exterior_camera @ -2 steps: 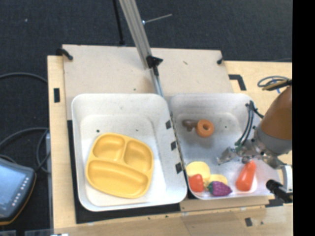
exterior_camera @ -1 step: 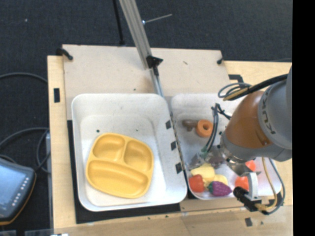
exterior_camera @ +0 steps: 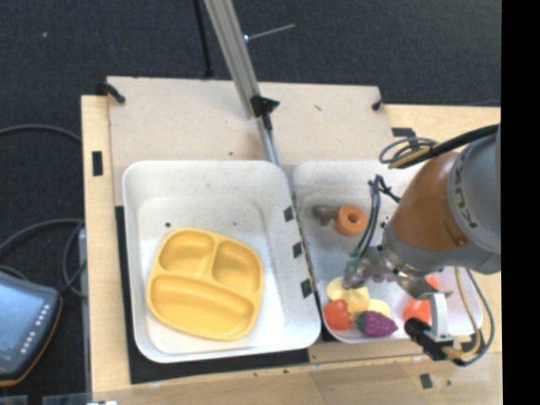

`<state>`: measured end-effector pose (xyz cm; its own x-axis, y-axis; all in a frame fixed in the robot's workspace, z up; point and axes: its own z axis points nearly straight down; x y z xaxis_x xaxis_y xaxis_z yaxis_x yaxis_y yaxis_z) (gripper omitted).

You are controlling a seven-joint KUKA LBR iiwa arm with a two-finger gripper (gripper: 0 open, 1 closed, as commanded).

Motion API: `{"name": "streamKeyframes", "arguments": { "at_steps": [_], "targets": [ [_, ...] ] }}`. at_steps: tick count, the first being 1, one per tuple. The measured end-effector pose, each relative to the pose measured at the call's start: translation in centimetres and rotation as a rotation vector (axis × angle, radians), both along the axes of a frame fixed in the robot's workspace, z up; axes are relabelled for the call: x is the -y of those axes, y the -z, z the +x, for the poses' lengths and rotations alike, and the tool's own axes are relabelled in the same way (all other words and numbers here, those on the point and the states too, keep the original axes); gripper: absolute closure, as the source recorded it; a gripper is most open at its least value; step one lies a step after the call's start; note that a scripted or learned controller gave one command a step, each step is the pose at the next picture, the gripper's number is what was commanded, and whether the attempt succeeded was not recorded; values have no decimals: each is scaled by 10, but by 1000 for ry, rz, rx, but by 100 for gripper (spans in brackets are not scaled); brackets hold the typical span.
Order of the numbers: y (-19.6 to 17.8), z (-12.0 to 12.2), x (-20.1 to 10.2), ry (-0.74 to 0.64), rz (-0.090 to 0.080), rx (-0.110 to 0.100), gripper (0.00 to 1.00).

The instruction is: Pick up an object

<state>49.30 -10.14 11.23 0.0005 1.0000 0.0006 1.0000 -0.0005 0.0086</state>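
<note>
The gripper (exterior_camera: 361, 272) is low in the right bin (exterior_camera: 316, 184), so the step in hand appears to be the approach; whether the jaws are spread or closed cannot be told. The yellow toy (exterior_camera: 348, 293) lies directly beneath the jaws, the red toy (exterior_camera: 337, 315) just beyond. The next move calls for a confirmed closure, then a straight lift.

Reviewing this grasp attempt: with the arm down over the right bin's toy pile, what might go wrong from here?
1. The pincer sits over tightly packed items: a yellow piece, red tomato and purple grapes touch one another, so it may catch two or nudge them apart.
2. The pile lies against the right bin's near rim; a push might wedge items there.
3. The orange ring lies apart and looks easier, yet the arm isn't over it.
</note>
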Motion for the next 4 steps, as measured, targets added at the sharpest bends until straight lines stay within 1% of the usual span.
{"name": "streamKeyframes", "arguments": {
  "at_steps": [1,2,3,4],
  "targets": [
    [-101,76,-39,-8,-2,4,100],
    [-96,72,-36,-5,-3,-8,0],
    [-88,37,-124,-9,2,-10,0],
    [-56,59,-147,4,-8,17,0]
  ]
}}
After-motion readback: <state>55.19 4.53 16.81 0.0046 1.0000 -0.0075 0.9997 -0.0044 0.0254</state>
